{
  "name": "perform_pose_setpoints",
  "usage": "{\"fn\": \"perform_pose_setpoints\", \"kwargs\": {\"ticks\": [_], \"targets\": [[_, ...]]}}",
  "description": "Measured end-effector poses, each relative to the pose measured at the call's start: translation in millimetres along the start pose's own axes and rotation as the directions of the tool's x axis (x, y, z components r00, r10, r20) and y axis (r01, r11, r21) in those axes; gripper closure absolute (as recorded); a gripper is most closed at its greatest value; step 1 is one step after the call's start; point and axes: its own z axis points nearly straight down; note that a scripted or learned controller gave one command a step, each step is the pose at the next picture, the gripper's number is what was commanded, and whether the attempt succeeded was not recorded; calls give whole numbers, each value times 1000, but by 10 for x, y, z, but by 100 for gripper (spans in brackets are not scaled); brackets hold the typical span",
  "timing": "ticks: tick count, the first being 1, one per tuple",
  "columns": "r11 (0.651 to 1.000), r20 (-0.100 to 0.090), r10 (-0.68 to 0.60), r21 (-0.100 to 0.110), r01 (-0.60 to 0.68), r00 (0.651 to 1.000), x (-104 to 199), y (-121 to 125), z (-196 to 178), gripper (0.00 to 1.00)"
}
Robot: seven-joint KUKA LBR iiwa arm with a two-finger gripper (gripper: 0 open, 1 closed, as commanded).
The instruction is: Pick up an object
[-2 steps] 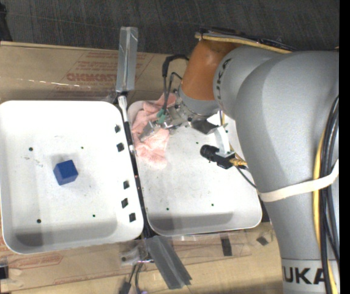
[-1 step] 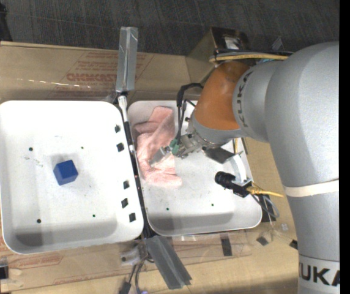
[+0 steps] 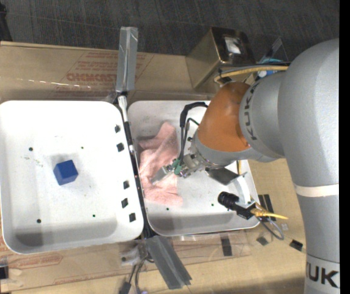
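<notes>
- The arm is reaching in from the right of the frame, its orange band hanging above the right bin.
- The gripper is pointing toward the left, sitting over the cloth near the middle of the frame. I cannot tell whether it is wide or narrow.
- The pink cloth is lying crumpled along the left side of the right bin, and the gripper's tip is overlapping its lower half. I cannot tell whether they are touching.
- The blue cube is sitting alone in the left bin, left of that bin's middle and well apart from the gripper.
- Both bins are resting side by side on brown cardboard, their inner rims meeting down the middle of the frame.
</notes>
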Motion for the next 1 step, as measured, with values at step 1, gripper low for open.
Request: {"fn": "perform_pose_setpoints", "kwargs": {"ticks": [1], "targets": [[998, 2, -70, -1, 70, 998, 238, -361, -1, 0]]}}
